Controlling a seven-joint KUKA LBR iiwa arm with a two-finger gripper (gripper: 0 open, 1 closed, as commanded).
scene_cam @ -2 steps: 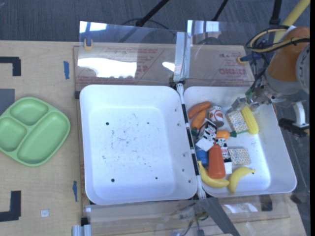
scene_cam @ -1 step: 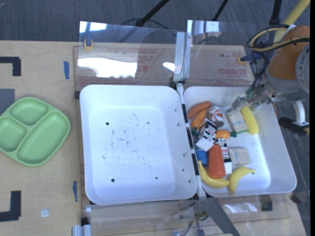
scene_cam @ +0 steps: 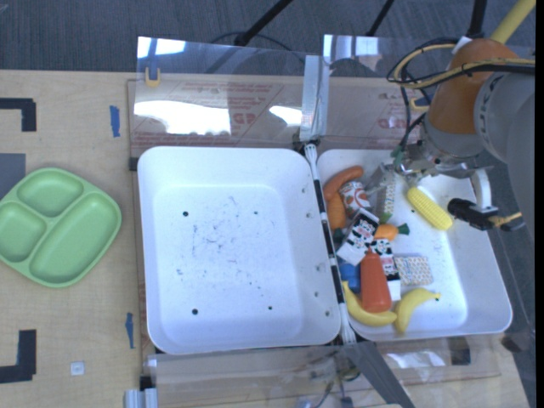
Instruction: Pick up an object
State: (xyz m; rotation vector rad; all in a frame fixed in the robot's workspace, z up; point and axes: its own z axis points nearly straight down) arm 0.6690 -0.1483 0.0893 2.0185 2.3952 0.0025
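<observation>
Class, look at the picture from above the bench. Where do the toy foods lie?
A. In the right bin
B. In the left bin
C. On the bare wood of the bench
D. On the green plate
A: the corn, the banana and the other toys lie together in the right bin, while the left bin and the green plate hold none.

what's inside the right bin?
The right bin holds a pile along its left wall: hot dog, corn cob, orange-red bottle, banana, black-and-white cow toy and a dotted card. Whatever lies beneath the pile is covered.
</observation>
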